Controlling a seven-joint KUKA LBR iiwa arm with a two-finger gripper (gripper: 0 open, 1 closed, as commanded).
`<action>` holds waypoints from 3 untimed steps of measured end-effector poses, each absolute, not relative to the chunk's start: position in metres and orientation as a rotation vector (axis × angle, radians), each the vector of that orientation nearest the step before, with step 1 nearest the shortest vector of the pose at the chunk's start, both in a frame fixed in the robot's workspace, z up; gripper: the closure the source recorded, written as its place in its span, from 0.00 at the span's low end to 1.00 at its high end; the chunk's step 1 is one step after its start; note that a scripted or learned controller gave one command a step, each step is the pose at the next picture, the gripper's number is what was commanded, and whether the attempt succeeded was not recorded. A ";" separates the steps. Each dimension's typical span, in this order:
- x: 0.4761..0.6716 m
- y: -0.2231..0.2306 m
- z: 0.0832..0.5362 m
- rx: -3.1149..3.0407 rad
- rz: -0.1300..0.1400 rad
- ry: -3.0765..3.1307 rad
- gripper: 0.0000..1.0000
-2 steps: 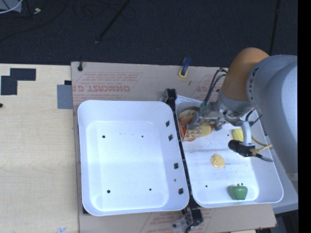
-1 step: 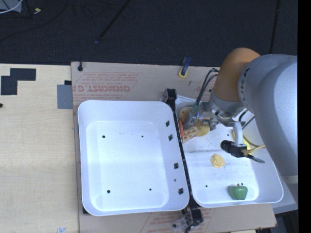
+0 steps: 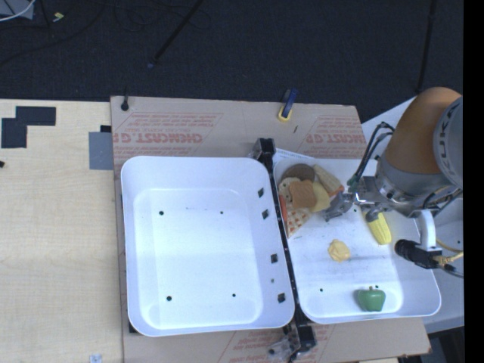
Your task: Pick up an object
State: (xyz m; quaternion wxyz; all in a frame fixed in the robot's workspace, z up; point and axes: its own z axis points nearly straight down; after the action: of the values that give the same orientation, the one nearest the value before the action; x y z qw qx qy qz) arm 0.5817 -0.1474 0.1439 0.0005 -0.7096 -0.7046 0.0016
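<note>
The right bin (image 3: pixel 423 302) holds a cluster of toy foods at its far end: a brown bread-like piece (image 3: pixel 301 193), a pale yellow piece (image 3: pixel 327 187) and a pizza-like slice (image 3: pixel 294 219). A small yellow lump (image 3: pixel 339 250) lies mid-bin, a green pepper (image 3: pixel 371 299) sits near the front, and a yellow corn-like piece (image 3: pixel 379 228) lies at the right under the arm. My gripper (image 3: pixel 337 207) hangs low over the bin just right of the cluster, its dark tip pointing left. No object is seen between its fingers.
The left bin (image 3: pixel 136 203) lies beside the right one, joined by a black clamped divider (image 3: pixel 274 225). Both rest on cardboard (image 3: pixel 189 131) on a wooden bench. The arm's orange band (image 3: pixel 420 131) and cables crowd the right bin's far right corner.
</note>
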 end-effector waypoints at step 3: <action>0.610 -0.143 0.085 -2.200 0.021 -2.213 0.00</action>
State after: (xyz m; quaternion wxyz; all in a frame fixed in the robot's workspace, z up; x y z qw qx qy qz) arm 0.6101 -0.1428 0.0849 0.0107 -0.7050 -0.7091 0.0068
